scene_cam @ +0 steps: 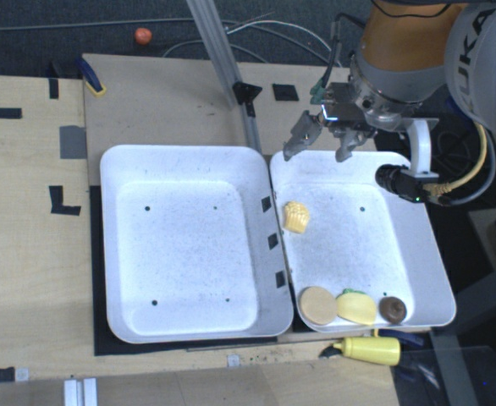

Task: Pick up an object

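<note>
Here, line by line:

Arm: the grey KUKA arm [426,41] with its orange band reaches in from the right and hangs over the far edge of the right bin.

Gripper: the gripper [322,144] sits above the right bin's far left corner, with nothing between its fingers.

Jaws: spread apart, one finger pointing down toward the bin's corner, the other further right.

Right bin: the right bin [417,235] holds four small things.

Corn piece: a yellow corn-like piece [296,217] lies near the right bin's left wall, well below the gripper and apart from it.

Near-edge group: a tan round disc [319,305], a yellow lemon-like object [357,307] with a bit of green at its top, and a small brown round object [392,309] lie in a row along the near wall, touching or nearly so.

Left bin: the left bin [184,235] stands just beside the right one, rims meeting.

Bench: a yellow bottle-like object [368,349] lies on the bench just outside the right bin's near edge; a small orange ball [143,35] rests far back on the dark surface.
</note>
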